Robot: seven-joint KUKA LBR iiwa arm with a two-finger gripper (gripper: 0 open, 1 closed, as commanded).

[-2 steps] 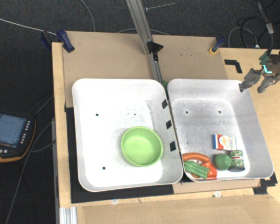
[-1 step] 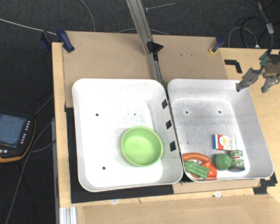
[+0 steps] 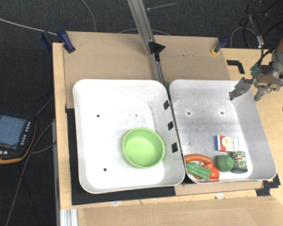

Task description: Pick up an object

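Camera view | two-finger gripper [image 3: 249, 89] spread wide, holding nothing, over right white bin [image 3: 203, 102] far edge | risk: clustered small items [image 3: 226, 158] in near corner crowd any grasp

Two white bins [image 3: 117, 91], speckled with grey and dotted with a few dark spots, on a tan bench [image 3: 111, 55] over a black mat [image 3: 74, 192]. In the left bin, a lime-green bowl [image 3: 143, 148]; near the right bin's near edge, a red-orange dish [image 3: 200, 167] with a green vegetable, a green ball [image 3: 223, 163], a white carton [image 3: 226, 143] marked blue, red and yellow, and a dark patterned can [image 3: 239, 161]. Blue clamps [image 3: 66, 40] at the far corners, and a grey gripper [image 3: 249, 89] at right.
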